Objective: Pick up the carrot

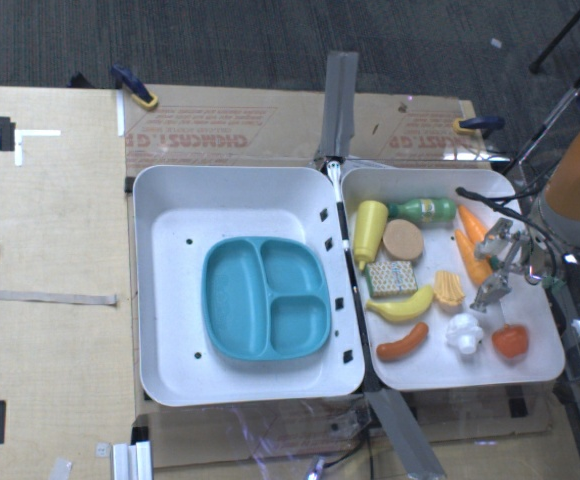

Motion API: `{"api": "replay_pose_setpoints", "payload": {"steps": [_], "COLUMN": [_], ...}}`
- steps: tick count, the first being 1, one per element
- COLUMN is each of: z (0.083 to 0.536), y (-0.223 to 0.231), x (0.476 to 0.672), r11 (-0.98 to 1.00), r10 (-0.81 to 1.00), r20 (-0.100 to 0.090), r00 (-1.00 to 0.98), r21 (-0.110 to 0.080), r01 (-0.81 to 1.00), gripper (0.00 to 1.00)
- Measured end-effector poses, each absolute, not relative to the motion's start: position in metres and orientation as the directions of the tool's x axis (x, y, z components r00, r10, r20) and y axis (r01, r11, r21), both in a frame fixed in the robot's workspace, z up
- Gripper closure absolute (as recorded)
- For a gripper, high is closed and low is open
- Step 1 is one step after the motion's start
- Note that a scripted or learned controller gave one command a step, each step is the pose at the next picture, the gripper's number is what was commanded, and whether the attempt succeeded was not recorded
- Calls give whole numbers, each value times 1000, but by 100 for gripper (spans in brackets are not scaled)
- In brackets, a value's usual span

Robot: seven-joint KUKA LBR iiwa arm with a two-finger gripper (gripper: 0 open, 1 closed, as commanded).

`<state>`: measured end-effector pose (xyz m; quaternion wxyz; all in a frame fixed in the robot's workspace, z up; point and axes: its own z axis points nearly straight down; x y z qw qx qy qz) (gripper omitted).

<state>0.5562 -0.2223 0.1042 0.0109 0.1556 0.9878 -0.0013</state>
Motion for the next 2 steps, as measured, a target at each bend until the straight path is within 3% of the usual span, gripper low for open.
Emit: {"api": "replay_pose_setpoints", "payload": {"steps": [1,2], "z": [101,114], "y": [-214,-216], "x": [598,603], "r11": [641,644], "r10": [768,765], "r20": [9,-13], "r00": [-641,-644], "r21": [6,14], "r01": [768,765], "gripper": [0,100]}}
